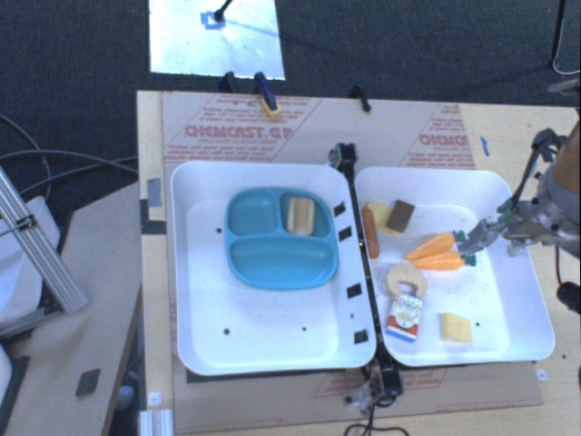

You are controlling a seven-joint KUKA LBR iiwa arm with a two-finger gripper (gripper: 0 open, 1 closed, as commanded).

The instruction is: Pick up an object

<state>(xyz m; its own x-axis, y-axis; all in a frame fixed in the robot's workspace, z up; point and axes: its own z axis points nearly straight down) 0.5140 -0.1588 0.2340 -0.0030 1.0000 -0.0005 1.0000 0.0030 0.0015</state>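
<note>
The hand (478,237) reaches in over the right bin (517,330), its tip low at the green leafy ends of the two carrots (434,252). Whether it is clenched or released cannot be told; the tip is small and blurred against the greens.

Taking the carrots as the landmark: they lie side by side near the middle of the right bin, orange bodies pointing away from the hand. Beyond them, toward the far rim, sits a brown block (400,214) touching a pale yellow piece (379,217). A sausage (370,229) lies on the side away from the hand, along the divider between the bins. Just nearer the camera than the carrots is a tan ring (406,280), and below that a small carton (405,317) with red and blue print. A yellow cheese cube (456,328) rests near the front of the bin, apart from the carton.

Well away from the carrots, across the divider, the left bin (209,334) holds a blue plate (280,239) with a bread slice (300,215) in one small compartment. Both bins stand on the counter (300,125).
</note>
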